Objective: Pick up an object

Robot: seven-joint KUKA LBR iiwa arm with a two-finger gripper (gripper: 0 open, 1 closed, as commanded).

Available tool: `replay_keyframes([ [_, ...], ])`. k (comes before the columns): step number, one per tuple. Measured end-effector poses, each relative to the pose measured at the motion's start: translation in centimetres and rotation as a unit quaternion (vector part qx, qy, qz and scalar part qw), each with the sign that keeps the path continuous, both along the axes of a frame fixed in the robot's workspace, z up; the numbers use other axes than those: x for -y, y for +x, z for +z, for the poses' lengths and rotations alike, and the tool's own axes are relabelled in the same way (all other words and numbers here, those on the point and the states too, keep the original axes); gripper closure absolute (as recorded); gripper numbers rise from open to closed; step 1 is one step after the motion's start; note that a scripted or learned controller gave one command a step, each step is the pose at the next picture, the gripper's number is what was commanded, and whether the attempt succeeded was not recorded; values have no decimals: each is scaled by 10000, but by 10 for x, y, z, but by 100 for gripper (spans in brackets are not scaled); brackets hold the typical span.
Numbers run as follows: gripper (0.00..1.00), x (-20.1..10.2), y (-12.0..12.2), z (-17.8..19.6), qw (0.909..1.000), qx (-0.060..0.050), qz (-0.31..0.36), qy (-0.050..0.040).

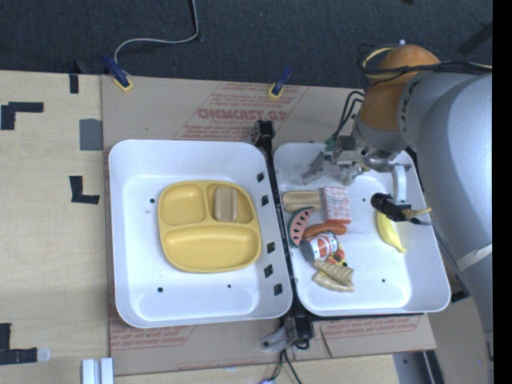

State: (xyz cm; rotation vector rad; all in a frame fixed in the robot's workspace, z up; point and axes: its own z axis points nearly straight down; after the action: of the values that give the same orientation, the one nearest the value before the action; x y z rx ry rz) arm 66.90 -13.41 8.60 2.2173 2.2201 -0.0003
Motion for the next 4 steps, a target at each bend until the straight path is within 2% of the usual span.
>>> replay_keyframes([
  [1, 0, -37, 0, -1, 10000, -6, 3, 10],
  [2, 0, -40, 0, -1, 10000, -9, -2, 4],
  [3, 0, -32, 0, -1, 10000, -7, 2, 6],
  [4, 0, 10, 0, 0, 10000, 2, 0, 0],
])
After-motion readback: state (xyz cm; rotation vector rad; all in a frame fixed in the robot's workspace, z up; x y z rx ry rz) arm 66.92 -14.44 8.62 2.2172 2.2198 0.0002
